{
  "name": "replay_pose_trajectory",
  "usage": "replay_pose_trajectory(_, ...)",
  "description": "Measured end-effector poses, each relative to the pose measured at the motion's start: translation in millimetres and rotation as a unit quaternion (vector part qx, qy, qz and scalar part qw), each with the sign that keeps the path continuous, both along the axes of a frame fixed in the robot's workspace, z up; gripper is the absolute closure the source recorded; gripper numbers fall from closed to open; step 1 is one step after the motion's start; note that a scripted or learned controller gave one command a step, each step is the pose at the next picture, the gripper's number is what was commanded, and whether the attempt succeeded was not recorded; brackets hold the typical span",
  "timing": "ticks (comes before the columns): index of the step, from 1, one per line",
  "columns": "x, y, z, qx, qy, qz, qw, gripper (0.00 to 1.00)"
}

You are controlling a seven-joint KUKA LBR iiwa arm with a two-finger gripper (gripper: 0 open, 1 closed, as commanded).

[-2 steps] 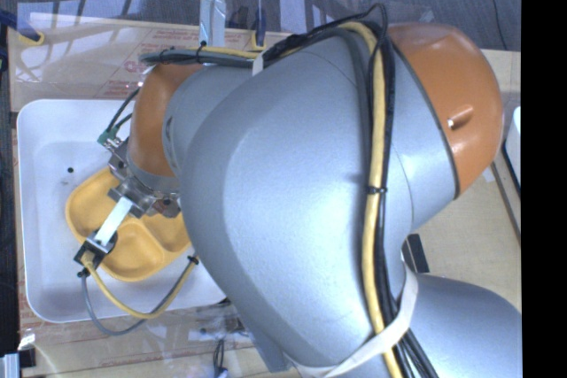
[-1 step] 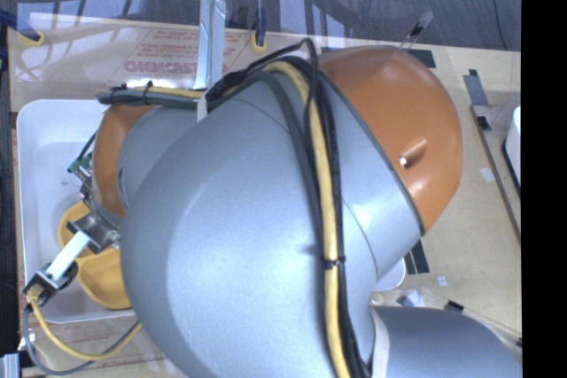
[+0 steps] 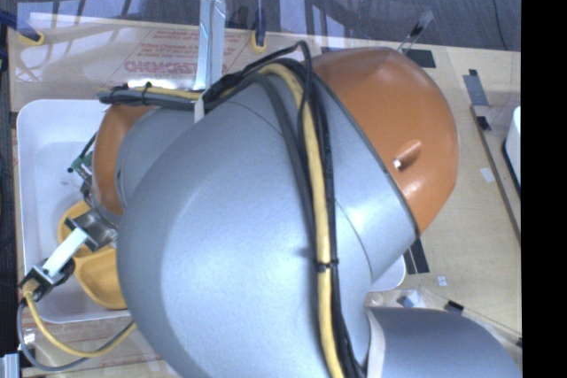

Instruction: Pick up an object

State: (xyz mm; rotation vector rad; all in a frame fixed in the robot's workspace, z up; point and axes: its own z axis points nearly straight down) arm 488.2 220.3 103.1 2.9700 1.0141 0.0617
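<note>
Grey arm [image 3: 266, 226] over left white bin [image 3: 35, 146], yellow obj [image 3: 97, 274] beneath; pincer state indiscernible, red cardboard print [image 3: 164, 57] unreadable.

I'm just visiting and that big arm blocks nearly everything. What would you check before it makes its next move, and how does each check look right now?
1. Arm over a bin: ok, it hangs above the left white bin.
2. Something there to pick: ok, a yellow object lies in that bin, partly hidden by the arm.
3. Gripper position over the object: cannot tell, the arm's body covers it.
4. Object held: cannot tell.
5. Cables free: ok, the yellow and black lines run along the arm without visible snags.
6. Bin rim clear of the arm: cannot tell from this angle.
</note>
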Motion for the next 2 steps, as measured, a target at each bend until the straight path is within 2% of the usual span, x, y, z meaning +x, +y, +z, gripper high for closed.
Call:
replay_pose_trajectory(1,2.0,-0.4,-0.1,0.0047,-0.002,-0.116,0.9932,1.00)
replay_pose_trajectory(2,30.3,-1.9,-13.0,-0.0025,0.021,-0.136,0.9905,1.00)
